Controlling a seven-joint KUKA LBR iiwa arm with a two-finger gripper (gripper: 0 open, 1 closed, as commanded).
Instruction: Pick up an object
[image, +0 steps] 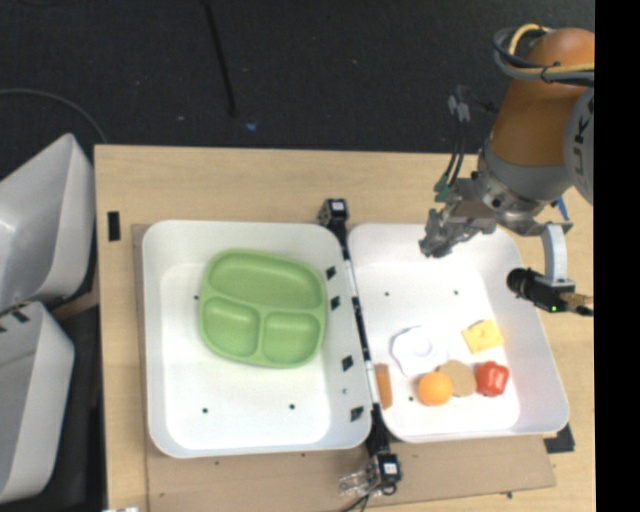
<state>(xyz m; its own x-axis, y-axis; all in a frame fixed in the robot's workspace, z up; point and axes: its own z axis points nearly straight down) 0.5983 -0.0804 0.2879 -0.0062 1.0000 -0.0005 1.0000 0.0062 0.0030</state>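
I couldn't tell if my tool (437, 243) was open — it hung far from the orange ball (434, 389), which sat packed among other toys and might roll away.

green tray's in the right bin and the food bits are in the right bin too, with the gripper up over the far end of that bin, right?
Not quite: the camera view shows the green tray in the left bin, not the right. The rest holds: the food bits lie in the right bin, and the gripper is over that bin's far end.
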